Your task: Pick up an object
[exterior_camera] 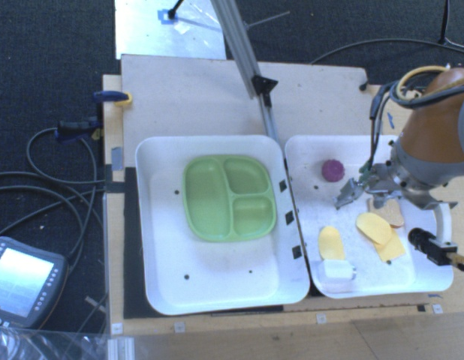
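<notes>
Nearest me, a small white block (338, 269) and yellow pieces (378, 231) lie in the right bin (307, 156) beside a purple ball (333, 170), the tool (351, 194) hovering between them, seemingly open and empty, a green tray (229, 198) filling the left bin (161, 276).

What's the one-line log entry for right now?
arm: over right bin | gripper: nothing seen held | nearest: purple ball | left bin: green tray

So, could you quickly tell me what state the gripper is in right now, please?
Gripper: over the right bin, with nothing visibly held; open or closed cannot be told.
</notes>
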Robot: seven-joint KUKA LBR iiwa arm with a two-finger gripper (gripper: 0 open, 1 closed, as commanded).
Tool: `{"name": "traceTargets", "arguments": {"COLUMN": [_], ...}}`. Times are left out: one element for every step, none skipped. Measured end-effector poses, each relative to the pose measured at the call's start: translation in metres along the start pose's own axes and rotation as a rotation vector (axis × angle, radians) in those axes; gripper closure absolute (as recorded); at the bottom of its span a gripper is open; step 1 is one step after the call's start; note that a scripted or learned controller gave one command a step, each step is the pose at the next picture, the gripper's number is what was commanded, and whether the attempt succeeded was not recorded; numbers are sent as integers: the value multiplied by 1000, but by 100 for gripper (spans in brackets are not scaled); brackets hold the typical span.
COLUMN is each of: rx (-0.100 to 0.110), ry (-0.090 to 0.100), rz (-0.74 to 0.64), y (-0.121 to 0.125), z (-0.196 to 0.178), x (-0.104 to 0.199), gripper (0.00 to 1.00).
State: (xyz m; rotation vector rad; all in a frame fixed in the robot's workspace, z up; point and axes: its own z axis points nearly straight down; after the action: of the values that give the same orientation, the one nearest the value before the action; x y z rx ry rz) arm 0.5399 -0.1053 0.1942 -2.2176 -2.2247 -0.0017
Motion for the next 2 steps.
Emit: {"name": "traceTargets", "arguments": {"rx": [-1,4], "ry": [0,0], "rz": [1,3], "y": [0,8], "z": [0,46], "x": [0,2], "gripper": [0,0]}}
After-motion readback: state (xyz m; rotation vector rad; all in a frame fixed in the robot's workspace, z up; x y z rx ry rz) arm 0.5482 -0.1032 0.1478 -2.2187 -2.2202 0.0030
